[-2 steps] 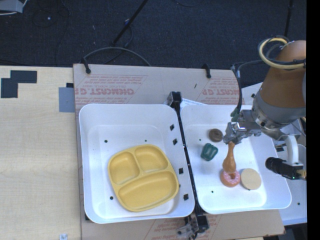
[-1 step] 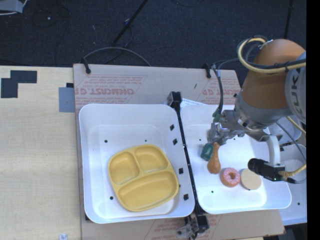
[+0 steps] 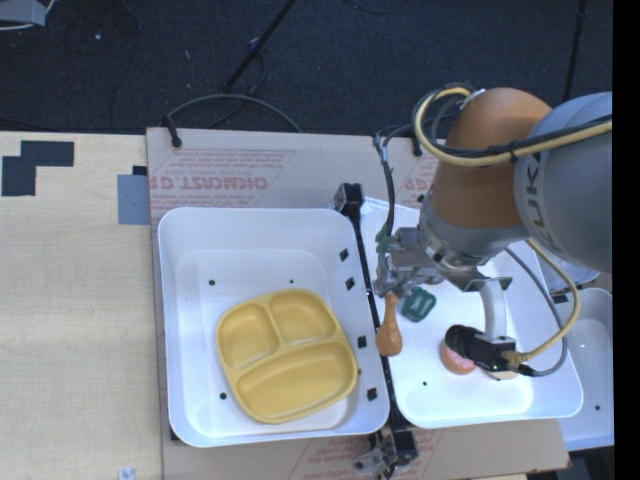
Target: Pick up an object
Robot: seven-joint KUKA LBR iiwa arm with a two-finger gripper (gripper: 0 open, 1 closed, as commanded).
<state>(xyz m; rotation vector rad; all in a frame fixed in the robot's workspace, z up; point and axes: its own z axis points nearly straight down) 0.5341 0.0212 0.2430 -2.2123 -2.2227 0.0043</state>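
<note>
From the overhead camera view, two shallow white bins sit side by side on a cardboard sheet laid over the light wooden surface (image 3: 70, 318). The left bin (image 3: 190, 268) holds a yellow divided plate (image 3: 287, 367) with three compartments, lying flat in the bin's lower half, near the wall that separates the two bins.

The grey arm (image 3: 570, 183) with its orange band (image 3: 490, 158) reaches in from the right and hangs over the right bin (image 3: 500, 403), covering much of its upper part. Yellow and black cables loop around the wrist. The gripper (image 3: 405, 278) sits low over the bin's left side; whether its jaws are apart or together cannot be told, since the wrist hides them.

Just below the gripper lie the objects. A brown wooden spoon-like piece (image 3: 389, 330) lies along the left wall of the right bin, its rounded end toward the bottom. A small teal object (image 3: 418, 304) lies just beside it, right under the gripper. Further right, a pink-orange round object (image 3: 458, 356) rests on the bin floor, touching a black part of the arm's attachment (image 3: 490, 351).
</note>
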